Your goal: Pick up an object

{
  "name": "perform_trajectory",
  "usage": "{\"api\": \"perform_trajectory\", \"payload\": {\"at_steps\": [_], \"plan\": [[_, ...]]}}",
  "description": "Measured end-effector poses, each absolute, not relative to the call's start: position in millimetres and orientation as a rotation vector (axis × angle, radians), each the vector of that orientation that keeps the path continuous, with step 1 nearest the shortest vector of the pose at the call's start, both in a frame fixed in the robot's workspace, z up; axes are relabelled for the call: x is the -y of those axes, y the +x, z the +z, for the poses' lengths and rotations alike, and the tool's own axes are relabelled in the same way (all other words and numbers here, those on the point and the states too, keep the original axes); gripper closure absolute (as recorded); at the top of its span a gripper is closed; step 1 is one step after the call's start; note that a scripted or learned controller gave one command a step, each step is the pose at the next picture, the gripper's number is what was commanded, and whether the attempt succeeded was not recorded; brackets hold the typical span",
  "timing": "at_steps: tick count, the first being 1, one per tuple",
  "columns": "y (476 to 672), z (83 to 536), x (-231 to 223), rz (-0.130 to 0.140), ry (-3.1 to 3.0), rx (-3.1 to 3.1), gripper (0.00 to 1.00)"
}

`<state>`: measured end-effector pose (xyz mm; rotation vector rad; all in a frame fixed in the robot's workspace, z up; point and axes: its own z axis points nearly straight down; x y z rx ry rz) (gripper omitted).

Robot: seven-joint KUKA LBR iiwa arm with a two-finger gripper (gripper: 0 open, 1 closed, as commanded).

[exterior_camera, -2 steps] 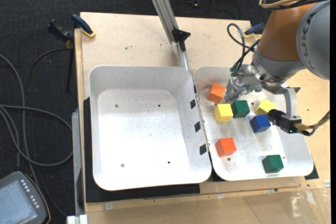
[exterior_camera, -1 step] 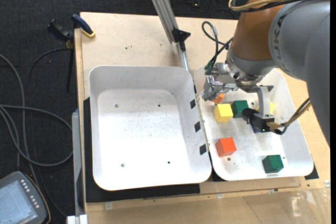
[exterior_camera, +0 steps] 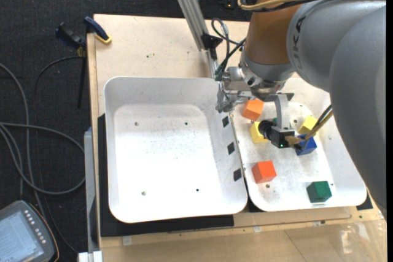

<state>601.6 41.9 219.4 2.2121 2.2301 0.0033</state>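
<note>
- Camera view, arm first: you see the arm (exterior_camera: 319, 27) reach in from the right and hang low over the right bin (exterior_camera: 344, 190), wrist turned down toward the bin's upper left corner.
- Gripper (exterior_camera: 245, 104) sits just above the blocks near the divider between the bins. I judge it is lined up that way to come down on the nearest block.
- You cannot tell whether it is released or clenched; the wrist body hides that. Nothing shows held in it.
- An orange block (exterior_camera: 252, 110) lies right under the gripper, touching or nearly touching it. That looks like the likely pick, though you should treat this as a guess.
- Right bin holds the rest: a yellow block (exterior_camera: 258, 132) just below the orange one, a black part (exterior_camera: 273, 132) of the tool or cable beside it, another yellow block (exterior_camera: 309, 125) and a blue block (exterior_camera: 306, 145) close together on the right.
- A second orange block (exterior_camera: 264, 171) sits alone lower down, and a green block (exterior_camera: 319, 191) near the bottom right corner, well apart from the cluster.
- Left bin (exterior_camera: 123, 132) shows its bare white floor with faint specks.
- Crowding is your risk: the blocks under the wrist sit close together, so a descent could nudge a neighbour instead of catching one cleanly.
</note>
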Motion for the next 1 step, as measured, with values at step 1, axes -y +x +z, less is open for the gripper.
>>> {"api": "perform_trajectory", "payload": {"at_steps": [1], "plan": [[602.8, 233.9, -84.9, 0.004, 2.213, -2.23, 1.0]]}}
